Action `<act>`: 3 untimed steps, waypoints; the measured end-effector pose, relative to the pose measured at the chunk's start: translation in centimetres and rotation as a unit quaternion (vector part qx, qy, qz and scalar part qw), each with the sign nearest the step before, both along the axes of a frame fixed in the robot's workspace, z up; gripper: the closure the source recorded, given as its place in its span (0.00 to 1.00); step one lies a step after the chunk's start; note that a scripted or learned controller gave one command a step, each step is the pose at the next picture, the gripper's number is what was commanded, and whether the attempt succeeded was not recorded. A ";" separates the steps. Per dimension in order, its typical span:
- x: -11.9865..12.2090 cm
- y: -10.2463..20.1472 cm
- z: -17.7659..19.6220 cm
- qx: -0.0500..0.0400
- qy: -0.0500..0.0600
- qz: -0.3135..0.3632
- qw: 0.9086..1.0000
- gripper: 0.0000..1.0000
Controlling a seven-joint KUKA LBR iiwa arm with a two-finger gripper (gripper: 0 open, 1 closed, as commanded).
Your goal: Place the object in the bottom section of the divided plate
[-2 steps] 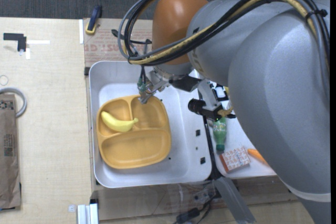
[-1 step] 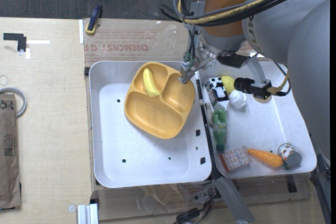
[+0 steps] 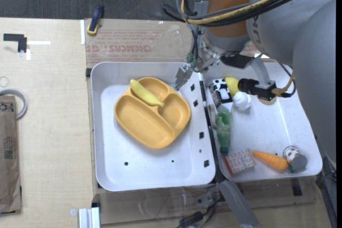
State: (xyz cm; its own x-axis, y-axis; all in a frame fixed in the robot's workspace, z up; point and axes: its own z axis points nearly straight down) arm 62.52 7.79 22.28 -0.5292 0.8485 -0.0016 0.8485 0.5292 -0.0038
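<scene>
1. Our gripper (image 3: 184, 75) hangs over the far right corner of the left bin (image 3: 104, 131). We cannot tell how it is set, and we see nothing carried under it.
2. The banana (image 3: 146, 93) lies just to the gripper's left, on the divided plate (image 3: 152, 112). It rests across the ridge between the two upper sections, not in the bottom section (image 3: 141, 124), which lies further left and nearer the camera.
3. We judge the main risk to be a poor grasp: the banana is curved and propped on a ridge, so it could roll or slip out as we close on it.
4. A push rather than a lift could also slide the light plate across the smooth white bin floor.
5. The bin wall and the divider between the bins sit right beside the gripper, leaving little room on that side.
6. To the gripper's right, the other bin (image 3: 307, 131) holds a carrot (image 3: 270, 160), a green bottle (image 3: 223, 131) and small items, well apart from the plate.
</scene>
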 end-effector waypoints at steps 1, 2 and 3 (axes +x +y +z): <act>0.1 -0.1 0.7 -0.002 0.000 0.000 1.000 1.00; 3.4 1.2 -2.1 -0.001 0.000 -0.142 0.990 1.00; 3.4 4.5 4.5 -0.001 -0.001 -0.360 0.933 1.00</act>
State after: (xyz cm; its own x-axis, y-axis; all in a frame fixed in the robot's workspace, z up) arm 65.94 12.33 26.75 0.1776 0.9841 -0.0048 0.9841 -0.1776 -0.0030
